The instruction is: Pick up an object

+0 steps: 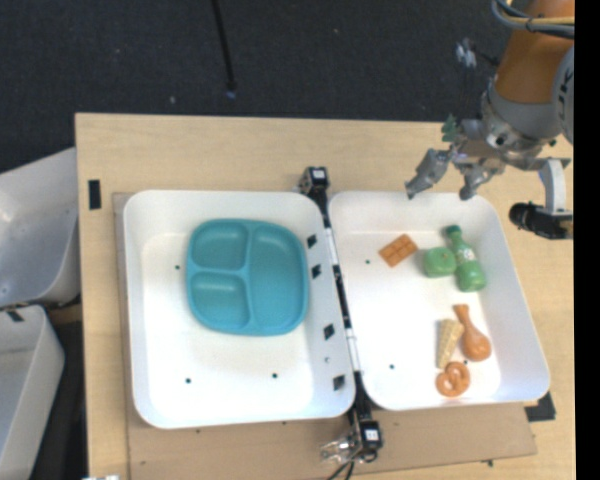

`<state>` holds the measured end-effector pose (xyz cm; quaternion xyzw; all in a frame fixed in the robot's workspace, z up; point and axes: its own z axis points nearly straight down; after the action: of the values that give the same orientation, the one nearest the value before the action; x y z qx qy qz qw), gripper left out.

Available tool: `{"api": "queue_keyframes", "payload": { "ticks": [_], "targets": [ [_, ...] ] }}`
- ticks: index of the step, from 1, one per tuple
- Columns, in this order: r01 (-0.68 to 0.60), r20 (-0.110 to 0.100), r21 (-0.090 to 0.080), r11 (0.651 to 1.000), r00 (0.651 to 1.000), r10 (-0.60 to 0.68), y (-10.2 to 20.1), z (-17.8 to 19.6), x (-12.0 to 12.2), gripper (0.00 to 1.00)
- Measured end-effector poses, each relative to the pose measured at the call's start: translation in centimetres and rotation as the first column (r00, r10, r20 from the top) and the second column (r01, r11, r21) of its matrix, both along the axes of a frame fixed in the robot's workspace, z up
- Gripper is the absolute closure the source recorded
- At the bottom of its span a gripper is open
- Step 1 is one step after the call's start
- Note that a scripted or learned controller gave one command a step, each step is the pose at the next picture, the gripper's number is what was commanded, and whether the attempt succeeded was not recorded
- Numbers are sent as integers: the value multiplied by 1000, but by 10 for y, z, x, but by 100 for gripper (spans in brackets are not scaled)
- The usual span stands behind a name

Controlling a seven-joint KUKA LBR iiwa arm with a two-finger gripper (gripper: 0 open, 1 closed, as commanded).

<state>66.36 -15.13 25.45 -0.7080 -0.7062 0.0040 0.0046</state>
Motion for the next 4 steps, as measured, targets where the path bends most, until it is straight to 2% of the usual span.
{"api": "queue_keyframes", "payload": {
  "ticks": [1, 4],
  "targets": [
    [-3, 14, -1, 1000, 1000, 3, 0, 9, 2, 0],
    [0, 11, -4, 1000, 1000, 0, -13, -126, -13, 0]
  ]
}}
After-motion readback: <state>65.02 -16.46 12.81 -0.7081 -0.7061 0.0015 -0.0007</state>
